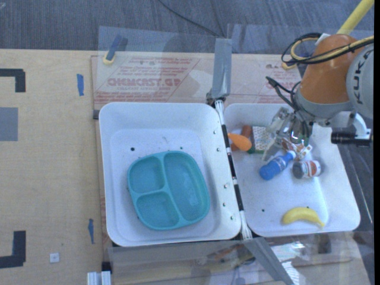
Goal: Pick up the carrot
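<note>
Arm reaches in from right, end effector low over right bin, fingers spread, gripping nothing. Carrot lies just left of it, near bin's left wall.

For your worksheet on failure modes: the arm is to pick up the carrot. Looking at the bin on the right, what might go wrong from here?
1. The gripper hangs nearer the blue bottle than the carrot, so it may close on the wrong thing.
2. The carrot lies close to the bin wall, beside a small packet; a finger could strike either.
</note>
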